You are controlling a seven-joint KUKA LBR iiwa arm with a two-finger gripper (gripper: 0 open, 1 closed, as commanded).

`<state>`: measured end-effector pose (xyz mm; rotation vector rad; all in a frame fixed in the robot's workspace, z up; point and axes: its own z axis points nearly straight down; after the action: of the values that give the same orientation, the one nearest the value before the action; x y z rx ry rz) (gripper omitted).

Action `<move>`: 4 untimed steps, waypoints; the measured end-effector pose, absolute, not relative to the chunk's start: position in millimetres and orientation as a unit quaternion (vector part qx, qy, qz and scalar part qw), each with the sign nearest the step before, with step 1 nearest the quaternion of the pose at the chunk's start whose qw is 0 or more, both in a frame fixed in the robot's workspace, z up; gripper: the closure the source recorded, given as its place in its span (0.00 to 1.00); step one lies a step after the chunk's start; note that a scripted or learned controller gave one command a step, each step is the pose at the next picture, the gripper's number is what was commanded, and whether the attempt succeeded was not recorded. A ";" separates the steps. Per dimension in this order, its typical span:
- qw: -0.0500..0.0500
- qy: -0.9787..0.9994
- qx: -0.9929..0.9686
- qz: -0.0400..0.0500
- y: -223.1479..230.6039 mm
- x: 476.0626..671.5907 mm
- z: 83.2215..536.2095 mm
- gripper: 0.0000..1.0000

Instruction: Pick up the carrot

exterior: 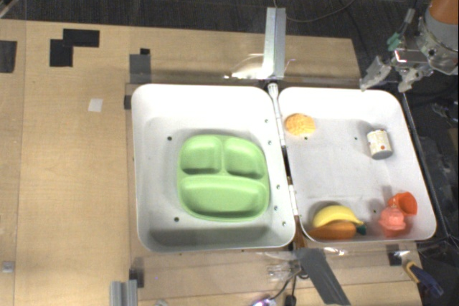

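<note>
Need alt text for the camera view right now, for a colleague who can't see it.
The pincer hovers open above the right bin's far corner, away from the carrot lying beside a banana at the near edge. The left bin holds a green tray.

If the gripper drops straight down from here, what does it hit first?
Probably the back right rim of the right white bin, not the carrot. The gripper hangs there, fingers apart; depth is unclear.

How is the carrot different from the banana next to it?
The carrot is orange with a small green tip; the banana is yellow. The carrot lies fairly straight, while the banana curves over it. The carrot lies nearer the right bin's front wall than the banana. Both touch, in the bin's front left corner.
</note>
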<state>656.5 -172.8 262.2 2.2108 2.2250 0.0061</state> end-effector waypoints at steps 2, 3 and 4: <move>0.004 0.902 0.432 0.002 -125.2 634.8 91.9 0.00; 0.007 0.955 0.298 0.002 -99.1 635.8 90.1 0.00; 0.010 0.954 0.298 0.004 -97.1 638.3 103.2 1.00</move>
<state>638.3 -97.1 103.2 0.9314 2.9793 0.0128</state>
